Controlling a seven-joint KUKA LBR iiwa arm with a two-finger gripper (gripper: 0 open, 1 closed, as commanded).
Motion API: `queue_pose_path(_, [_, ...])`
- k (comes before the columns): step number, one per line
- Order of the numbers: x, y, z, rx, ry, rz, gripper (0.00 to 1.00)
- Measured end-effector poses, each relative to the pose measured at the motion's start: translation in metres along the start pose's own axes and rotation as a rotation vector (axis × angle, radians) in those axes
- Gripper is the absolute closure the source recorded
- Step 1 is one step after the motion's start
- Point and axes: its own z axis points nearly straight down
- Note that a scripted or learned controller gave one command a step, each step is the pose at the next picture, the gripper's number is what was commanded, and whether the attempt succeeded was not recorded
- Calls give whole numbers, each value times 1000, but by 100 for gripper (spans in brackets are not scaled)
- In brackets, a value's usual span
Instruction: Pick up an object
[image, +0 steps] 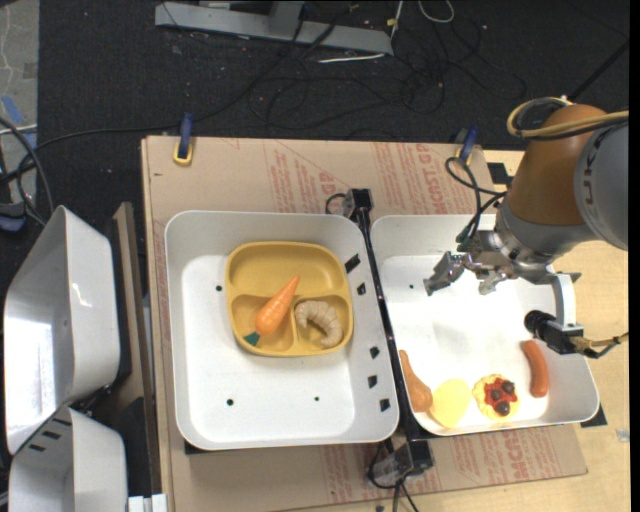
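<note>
My gripper (461, 284) hangs over the upper part of the right bin (440, 330), open, with nothing between its fingers. Along the front edge of that bin lie an orange drumstick-shaped piece (415, 381), a round yellow piece (451, 401) and a small round piece with red and dark toppings (497, 395). A red sausage (539, 368) lies at the bin's right side. All of these sit well below the gripper in the view and apart from it.
The left bin (200, 380) holds a yellow divided plate (240, 275) with an orange carrot (277, 305) and a pale curled shrimp-like piece (321, 322) in it. A black divider (372, 300) runs between the bins.
</note>
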Motion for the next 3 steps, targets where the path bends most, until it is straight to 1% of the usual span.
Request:
queue_pose_path(1, [-9, -3, 59, 2, 0, 1, 0])
queue_pose_path(2, [-8, -1, 45, -5, 0, 1, 100])
queue_pose_path(3, [-14, 4, -17, -11, -2, -3, 100])
